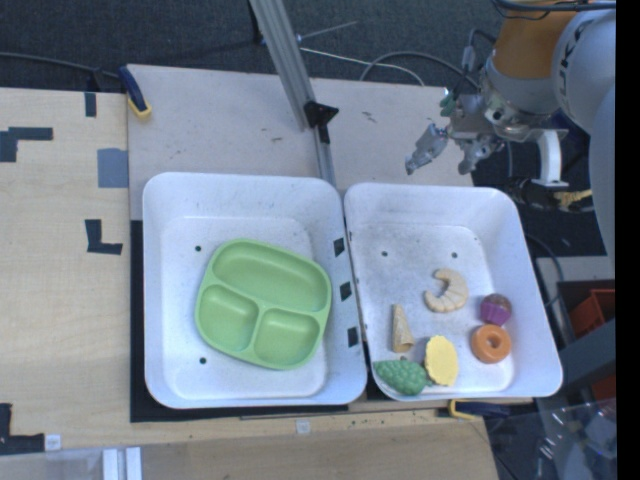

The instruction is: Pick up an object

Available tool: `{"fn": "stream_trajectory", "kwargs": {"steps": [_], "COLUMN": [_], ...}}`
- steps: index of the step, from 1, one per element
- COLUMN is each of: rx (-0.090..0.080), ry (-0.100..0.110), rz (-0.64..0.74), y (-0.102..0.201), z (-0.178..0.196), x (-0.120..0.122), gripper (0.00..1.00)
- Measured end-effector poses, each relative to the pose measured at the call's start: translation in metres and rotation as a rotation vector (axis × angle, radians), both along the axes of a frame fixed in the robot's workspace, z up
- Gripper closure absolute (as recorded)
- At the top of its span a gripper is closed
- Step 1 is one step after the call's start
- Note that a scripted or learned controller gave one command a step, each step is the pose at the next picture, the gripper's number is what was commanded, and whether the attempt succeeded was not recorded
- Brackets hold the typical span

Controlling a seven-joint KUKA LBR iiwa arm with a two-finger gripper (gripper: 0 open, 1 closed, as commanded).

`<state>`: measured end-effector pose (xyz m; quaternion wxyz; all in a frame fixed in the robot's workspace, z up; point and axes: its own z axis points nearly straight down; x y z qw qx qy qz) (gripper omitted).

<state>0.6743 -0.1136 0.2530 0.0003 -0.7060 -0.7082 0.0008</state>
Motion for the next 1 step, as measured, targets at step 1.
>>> {"fn": "stream_trajectory", "kwargs": {"steps": [1], "rx": [0.0], "ry": [0.0], "rz": [0.0], "y": [-0.0001], "z": [0.0], "x": [0.0], "gripper": [0.0]}}
